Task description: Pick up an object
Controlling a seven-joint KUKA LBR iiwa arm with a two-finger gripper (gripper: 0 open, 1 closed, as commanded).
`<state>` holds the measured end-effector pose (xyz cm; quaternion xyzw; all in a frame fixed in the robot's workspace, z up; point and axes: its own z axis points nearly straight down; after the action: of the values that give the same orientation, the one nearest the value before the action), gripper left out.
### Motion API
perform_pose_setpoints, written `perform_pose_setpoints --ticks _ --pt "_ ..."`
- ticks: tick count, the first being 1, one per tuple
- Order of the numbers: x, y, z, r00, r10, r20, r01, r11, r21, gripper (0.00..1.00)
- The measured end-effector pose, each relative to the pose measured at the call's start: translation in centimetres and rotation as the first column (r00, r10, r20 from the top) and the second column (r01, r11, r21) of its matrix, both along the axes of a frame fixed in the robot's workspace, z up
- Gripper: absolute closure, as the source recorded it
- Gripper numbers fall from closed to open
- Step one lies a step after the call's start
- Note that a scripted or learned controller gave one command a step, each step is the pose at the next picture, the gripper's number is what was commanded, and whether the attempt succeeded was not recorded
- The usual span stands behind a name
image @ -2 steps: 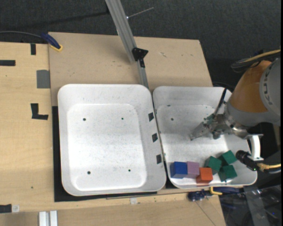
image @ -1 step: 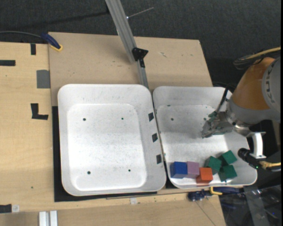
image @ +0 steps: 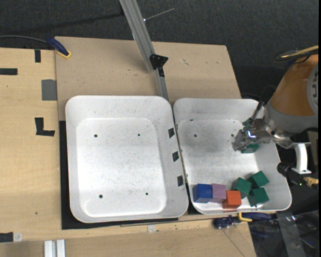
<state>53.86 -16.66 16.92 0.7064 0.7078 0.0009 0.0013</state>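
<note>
My gripper (image: 246, 139) is low over the right side of the right bin (image: 214, 116), at the end of the grey arm with the orange band. A green object (image: 251, 148) shows just beneath and beside the gripper, with another bit of green at its upper edge; most of it is hidden by the gripper. Whether it is held cannot be made out. Along the bin's front edge lie a blue block (image: 203, 191), a purple block (image: 219, 191), an orange block (image: 233, 198) and three green blocks (image: 251, 187).
The left bin (image: 75, 143) sits beside the right one on the wooden bench. A slanted metal bar (image: 142, 31) runs down to the gap between the bins. Small black clips (image: 175, 156) line the shared wall.
</note>
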Motion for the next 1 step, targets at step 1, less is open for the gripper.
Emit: perform_pose_setpoints --ticks 1 --pt "0.95 0.67 5.09 1.0 0.001 0.002 -0.001 1.0 -0.001 1.0"
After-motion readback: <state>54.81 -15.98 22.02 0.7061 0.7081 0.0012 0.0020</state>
